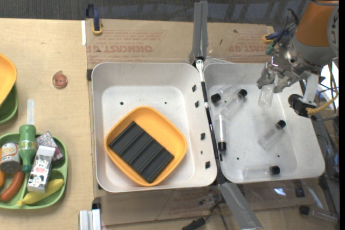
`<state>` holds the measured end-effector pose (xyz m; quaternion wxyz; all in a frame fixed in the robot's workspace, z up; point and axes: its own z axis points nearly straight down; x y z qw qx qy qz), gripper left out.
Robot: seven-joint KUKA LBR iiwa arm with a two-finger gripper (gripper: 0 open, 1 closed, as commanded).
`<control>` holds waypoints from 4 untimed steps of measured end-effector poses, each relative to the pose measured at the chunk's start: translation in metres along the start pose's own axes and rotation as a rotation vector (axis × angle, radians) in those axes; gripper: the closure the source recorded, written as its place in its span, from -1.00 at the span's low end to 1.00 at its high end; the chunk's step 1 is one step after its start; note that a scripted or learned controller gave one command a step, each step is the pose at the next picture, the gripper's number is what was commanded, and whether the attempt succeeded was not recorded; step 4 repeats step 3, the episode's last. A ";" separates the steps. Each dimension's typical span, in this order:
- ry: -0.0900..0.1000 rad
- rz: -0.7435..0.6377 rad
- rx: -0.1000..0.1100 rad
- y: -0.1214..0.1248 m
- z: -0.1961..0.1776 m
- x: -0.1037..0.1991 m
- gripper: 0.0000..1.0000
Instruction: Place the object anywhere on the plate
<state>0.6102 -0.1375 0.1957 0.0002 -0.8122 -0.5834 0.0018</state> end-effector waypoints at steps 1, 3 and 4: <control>0.000 0.000 0.000 0.000 0.000 0.000 -1.00; 0.000 -0.021 -0.002 0.050 0.022 -0.041 -1.00; 0.000 -0.021 -0.002 0.050 0.022 -0.041 -1.00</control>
